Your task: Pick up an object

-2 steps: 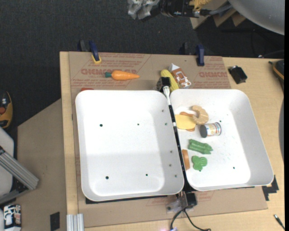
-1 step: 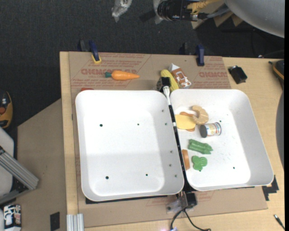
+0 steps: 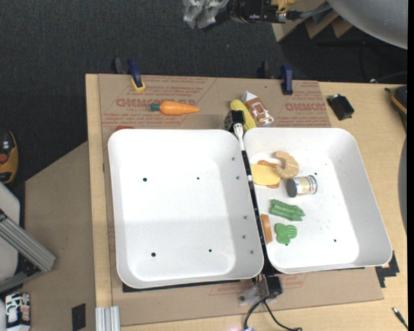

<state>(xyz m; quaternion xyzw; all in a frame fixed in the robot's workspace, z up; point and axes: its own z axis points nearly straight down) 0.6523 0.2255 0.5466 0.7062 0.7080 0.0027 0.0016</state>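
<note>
The right bin (image 3: 343,161) holds several small objects along its left side: a yellow piece (image 3: 265,174), a tan curved piece (image 3: 286,163), a small can (image 3: 303,186) lying on its side, two green pieces (image 3: 286,210) (image 3: 285,233) and a thin orange piece (image 3: 266,228) against the left wall. My gripper (image 3: 206,11) is at the top edge of the camera view, high over the dark floor behind the bench and far from both bins. Nothing shows between its fingers.
The left bin (image 3: 174,200) lies beside the right one. On the cardboard behind the bins lie a toy carrot (image 3: 176,108), a yellow corn cob (image 3: 239,110) and a brown-and-white packet (image 3: 259,111). Blue clamps (image 3: 136,77) (image 3: 286,79) grip the board's far edge.
</note>
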